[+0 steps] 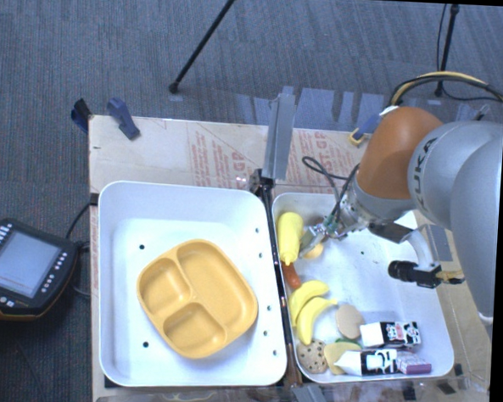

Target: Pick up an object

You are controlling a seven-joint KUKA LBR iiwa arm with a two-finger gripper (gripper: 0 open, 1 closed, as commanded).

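The hand [322, 234] is hovering at ten o'clock in the right bin [435, 330], beside the corn [288, 235]; I cannot tell its grip.

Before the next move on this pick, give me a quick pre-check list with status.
1. Gripper is over the right bin, near its back-left corner: ok.
2. Target close by: a yellow corn-like piece lies just left of the gripper: ok.
3. Something between the fingers: cannot tell, too small and blurred.
4. Crowding: bananas, cookie and cartons sit packed at the bin's front: not ok for a clean grasp there.
5. Left bin holds the yellow divided plate, away from the arm: ok.
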